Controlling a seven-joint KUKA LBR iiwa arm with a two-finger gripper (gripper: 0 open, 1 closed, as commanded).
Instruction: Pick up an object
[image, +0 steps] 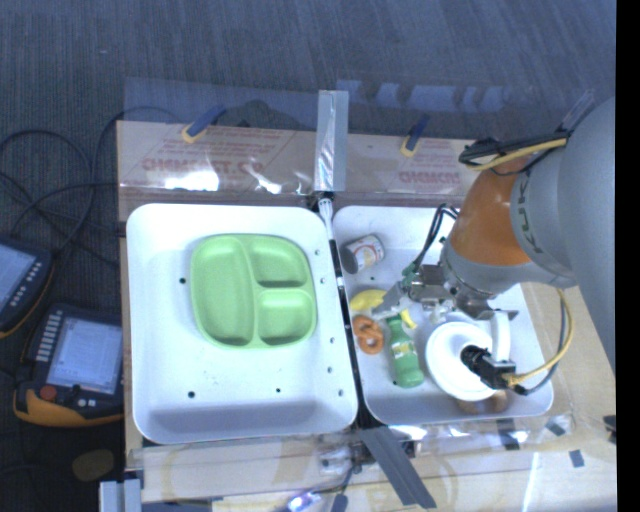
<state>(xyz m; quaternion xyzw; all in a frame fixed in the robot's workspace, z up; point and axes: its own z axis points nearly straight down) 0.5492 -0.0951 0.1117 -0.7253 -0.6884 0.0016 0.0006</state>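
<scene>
Reaching in from right, arm (520, 215) sits over right bin (535, 400); gripper (405, 295) low among the clutter. Cannot tell tool state, hidden under the wrist. Candidate objects all in right bin: green bottle (404, 352) lying just left of white bowl (455, 360), yellow piece (367, 300), orange ring (369, 338), small can (364, 251). Green divided plate (252, 290) alone in left bin (160, 400).
</scene>
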